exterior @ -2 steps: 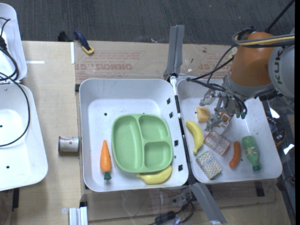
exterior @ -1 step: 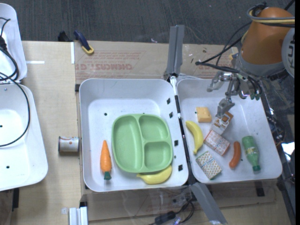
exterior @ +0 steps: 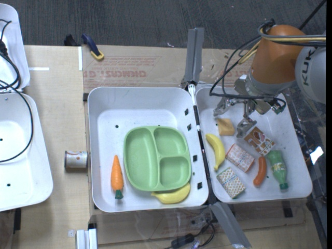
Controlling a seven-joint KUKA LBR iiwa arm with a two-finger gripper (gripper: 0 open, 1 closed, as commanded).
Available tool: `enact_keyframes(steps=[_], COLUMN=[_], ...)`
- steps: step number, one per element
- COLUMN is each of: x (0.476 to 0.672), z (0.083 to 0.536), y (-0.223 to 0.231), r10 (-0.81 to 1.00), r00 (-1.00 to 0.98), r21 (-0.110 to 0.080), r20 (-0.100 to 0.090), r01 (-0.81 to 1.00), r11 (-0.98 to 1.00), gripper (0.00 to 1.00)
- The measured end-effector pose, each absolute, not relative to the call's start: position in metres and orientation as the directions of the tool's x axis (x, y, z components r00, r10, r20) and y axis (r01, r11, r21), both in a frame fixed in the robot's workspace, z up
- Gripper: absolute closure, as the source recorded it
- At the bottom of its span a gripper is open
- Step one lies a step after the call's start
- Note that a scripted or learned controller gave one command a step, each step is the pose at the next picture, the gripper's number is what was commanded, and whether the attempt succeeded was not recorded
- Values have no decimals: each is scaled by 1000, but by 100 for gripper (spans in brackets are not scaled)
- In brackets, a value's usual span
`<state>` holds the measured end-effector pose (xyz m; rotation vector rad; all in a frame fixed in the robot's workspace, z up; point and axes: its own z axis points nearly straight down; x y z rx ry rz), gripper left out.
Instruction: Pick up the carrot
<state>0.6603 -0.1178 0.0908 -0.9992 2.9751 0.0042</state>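
The carrot (exterior: 117, 175), orange with a dark green stub, lies lengthwise in the left bin (exterior: 98, 139), near its front left corner and just left of a green divided plate (exterior: 157, 157). My gripper (exterior: 234, 116) hangs over the back part of the right bin (exterior: 298, 139), far to the right of the carrot. Its fingers (exterior: 246, 124) are spread open with nothing between them. A tan food piece (exterior: 225, 126) lies just below them.
A yellow banana (exterior: 172, 195) lies at the plate's front edge. The right bin holds another banana (exterior: 216, 149), snack packets (exterior: 239, 157), a red sausage (exterior: 259, 171) and a green bottle (exterior: 277, 169). A small can (exterior: 76, 160) lies on the bench left of the bins.
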Motion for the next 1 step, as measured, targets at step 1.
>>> enact_keyframes(steps=[1], x=[632], z=[90], y=[-109], r10=[-660], r00=[-751], r21=[2], r20=[-2], r01=[-660], r11=[751], gripper=[0])
